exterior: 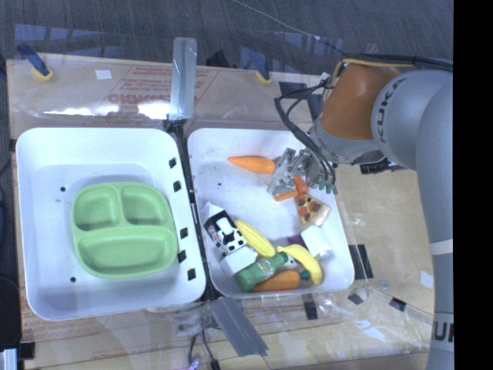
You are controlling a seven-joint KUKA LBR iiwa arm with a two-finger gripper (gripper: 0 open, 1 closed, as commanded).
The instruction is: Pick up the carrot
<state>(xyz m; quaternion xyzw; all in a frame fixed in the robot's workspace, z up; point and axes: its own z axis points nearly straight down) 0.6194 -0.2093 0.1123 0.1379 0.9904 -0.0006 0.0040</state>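
At the near end of the right bin (202, 264) lie an orange veggie (277, 282), a green bottle (260, 271), a banana (303, 261), corn (255, 237) and a black and white cow toy (223, 232). A pizza slice (312, 210) sits a bit farther back. The carrot (252, 163) lies at the far end of that bin, just beside the claw (286, 177). I cannot tell how the claw stands. The left bin (38, 206) holds a green tray (122, 229).
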